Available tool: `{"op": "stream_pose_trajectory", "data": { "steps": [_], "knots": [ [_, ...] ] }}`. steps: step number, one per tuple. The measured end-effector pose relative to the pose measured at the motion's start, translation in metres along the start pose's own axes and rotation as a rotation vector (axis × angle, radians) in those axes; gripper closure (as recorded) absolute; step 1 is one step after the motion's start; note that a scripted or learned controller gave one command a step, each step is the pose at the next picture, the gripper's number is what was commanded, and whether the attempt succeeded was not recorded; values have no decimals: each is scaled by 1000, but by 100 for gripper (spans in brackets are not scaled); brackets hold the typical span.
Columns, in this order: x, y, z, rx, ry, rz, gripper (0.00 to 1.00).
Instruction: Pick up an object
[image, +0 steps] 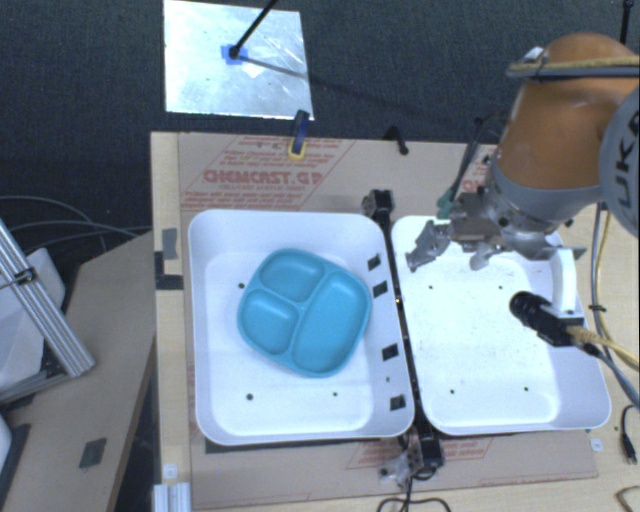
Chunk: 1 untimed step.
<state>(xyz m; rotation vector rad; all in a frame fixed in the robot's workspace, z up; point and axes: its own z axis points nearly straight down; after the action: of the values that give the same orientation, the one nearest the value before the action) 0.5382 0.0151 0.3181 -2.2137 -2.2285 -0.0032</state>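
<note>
Currently the gripper (432, 243) hovers over the right bin's (500, 400) far-left corner, with nothing seen between its fingers; whether they are spread cannot be told. Presumably staged for picking, the blue divided plate (304, 312), smooth moulded plastic with three compartments and rounded corners, lies flat at the left bin's (215, 400) centre.

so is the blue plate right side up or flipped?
Right side up. The blue plate lies flat in the left bin, and its three hollow compartments face the camera.
</note>
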Motion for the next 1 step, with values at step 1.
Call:
{"op": "stream_pose_trajectory", "data": {
  "steps": [1],
  "knots": [
    [-1,3,-9,-2,0,-3,100]
  ]
}}
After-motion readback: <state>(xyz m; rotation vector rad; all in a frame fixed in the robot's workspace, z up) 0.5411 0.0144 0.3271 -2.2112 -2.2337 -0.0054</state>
